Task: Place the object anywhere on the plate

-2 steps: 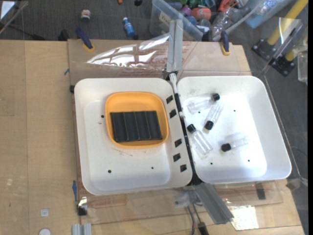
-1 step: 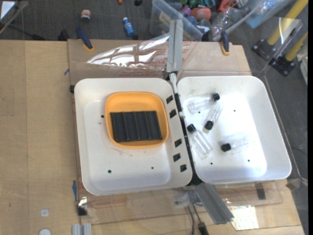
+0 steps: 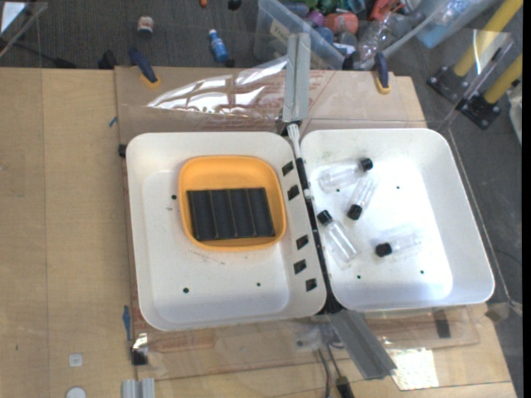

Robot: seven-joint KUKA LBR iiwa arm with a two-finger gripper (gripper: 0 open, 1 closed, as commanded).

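Observation:
An orange plate (image 3: pixel 233 169) lies in the left bin (image 3: pixel 166 288), with a black ribbed insert (image 3: pixel 230 214) covering its middle. Several clear vials with black caps lie scattered in the right bin (image 3: pixel 448 272): one near the top (image 3: pixel 348 172), one slanted below it (image 3: pixel 360 199), one close to the divider (image 3: pixel 335 233) and one lower right (image 3: pixel 396 245).
A metal divider (image 3: pixel 297 81) runs between the two bins toward the back. A clear tub of coloured toys (image 3: pixel 357 7) stands behind the bench. Blue-and-orange clamps (image 3: pixel 143 66) grip the bench's back edge. Wooden bench surface stretches out on the left.

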